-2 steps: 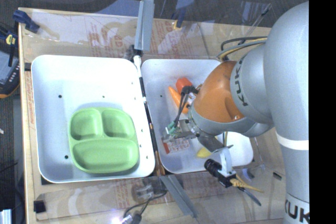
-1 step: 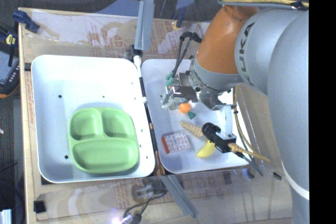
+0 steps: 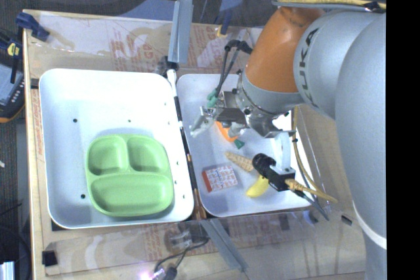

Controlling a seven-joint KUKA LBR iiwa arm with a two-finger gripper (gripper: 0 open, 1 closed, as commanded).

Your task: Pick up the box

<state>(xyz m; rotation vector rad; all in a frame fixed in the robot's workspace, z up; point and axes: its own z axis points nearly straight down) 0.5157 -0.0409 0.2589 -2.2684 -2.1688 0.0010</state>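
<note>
Ignore the green three-compartment plastic tray [image 3: 130,175] in the left white bin [image 3: 65,95]. Bring the two-finger gripper [image 3: 205,121], open or closed impossible to tell, nearer and down onto the small flat red-patterned box [image 3: 220,178] in the right white bin [image 3: 197,90], keeping clear of the yellow banana-shaped toy [image 3: 258,188] just right.

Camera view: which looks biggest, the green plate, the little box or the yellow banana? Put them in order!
1. green plate, by far the largest.
2 and 3. box and banana look much alike in size. The banana is partly hidden, so I won't rank them.
</note>
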